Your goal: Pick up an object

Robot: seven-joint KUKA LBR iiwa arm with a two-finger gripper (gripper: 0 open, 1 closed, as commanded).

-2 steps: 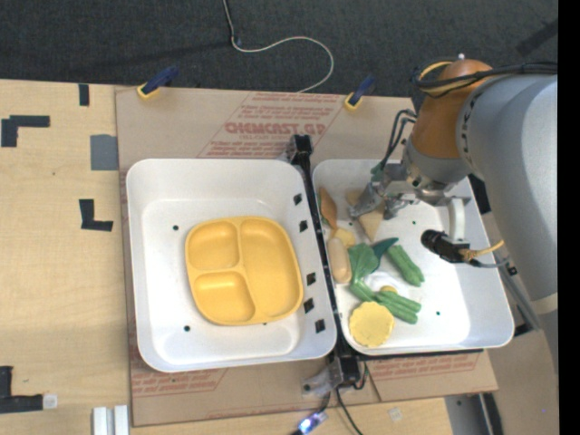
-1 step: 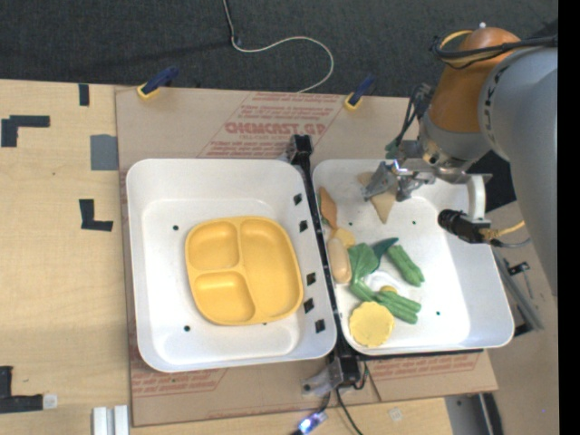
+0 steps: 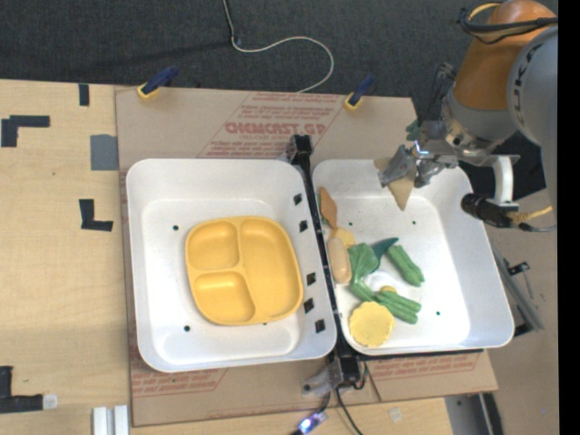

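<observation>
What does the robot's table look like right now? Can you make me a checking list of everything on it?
Surface: wooden bench with a cardboard sheet under two white bins.
Job's things: right bin holds green toy vegetables, a round yellow piece and pale tan pieces by its left wall.
Clutter: left bin holds a yellow divided plate; blue and yellow clamps pin the cardboard.
Grippers: gripper over the right bin's back edge, a tan wedge-shaped piece at its fingertips.
Cables: thin white cable loops across the dark floor behind the bench.
Surroundings: dark carpet; black tape marks on the bench.
</observation>
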